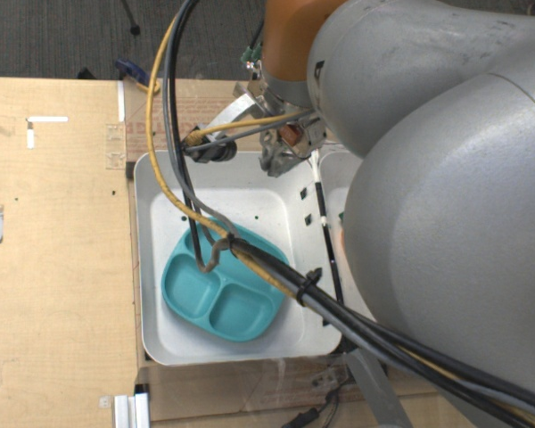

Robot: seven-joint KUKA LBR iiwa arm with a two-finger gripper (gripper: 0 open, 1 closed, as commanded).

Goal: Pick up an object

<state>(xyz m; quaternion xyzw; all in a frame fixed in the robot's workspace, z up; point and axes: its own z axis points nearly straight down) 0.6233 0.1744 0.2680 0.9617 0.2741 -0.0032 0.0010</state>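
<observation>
A teal divided plate [221, 294] lies flat in the near part of the left white bin [156, 239]. My gripper [283, 152] hangs over the bin's far edge, well beyond the plate and apart from it. The orange band and the bulky grey arm cover it from above, so little of it shows. Nothing is seen held in it. Black and yellow cables [250, 261] from the arm drape across the plate's far rim.
A small black part [210, 150] juts out left of the gripper near the bin's far left corner. The right bin [332, 199] shows as a sliver beside the arm. Bare wooden bench [53, 239] lies to the left.
</observation>
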